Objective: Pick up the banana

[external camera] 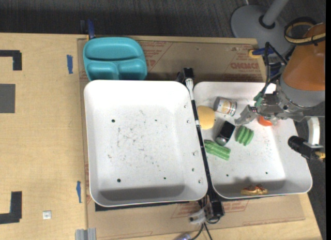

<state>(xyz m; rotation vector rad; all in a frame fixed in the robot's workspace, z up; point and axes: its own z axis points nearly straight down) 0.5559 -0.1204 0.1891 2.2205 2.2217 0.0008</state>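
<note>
**Banana pickup: the pincer needs to cross the bin first**

Banana (206, 117), as far as I can make out, is the pale yellow rounded lump in the right bin (289, 184). It's tucked against that bin's left wall, about mid-frame, right of centre. It reads more like a blob than a curve from this angle, so I'm only fairly sure of that ID. The pincer (260, 110) hangs over the right part of the same bin, well apart from the banana. I honestly can't tell from up here whether it's spread or pressed together. Nothing is visibly in it.

How I'd play the reach:
- Travel toward the left of the frame with some height. The tin can (225, 107) and a small black object (225, 130) sit between pincer and banana.
- Come down from above, not from the side. The bin wall is touching or just beside the fruit, so a sideways approach would likely jam.
- Close across the narrow width. The skin looks smooth and matte, and I'd guess it slips if pinched at the rounded end.

Other stuff around:
- Two ridged green pieces, one (244, 135) near the pincer and one (217, 150) lower down.
- An orange-red bit (265, 121) just under the pincer.
- The left bin (139, 146) is glossy white plastic with scuffs and small dark holes.
- A teal divided tray (115, 58) sits above it on the cardboard-covered tabletop (36, 146).
</note>
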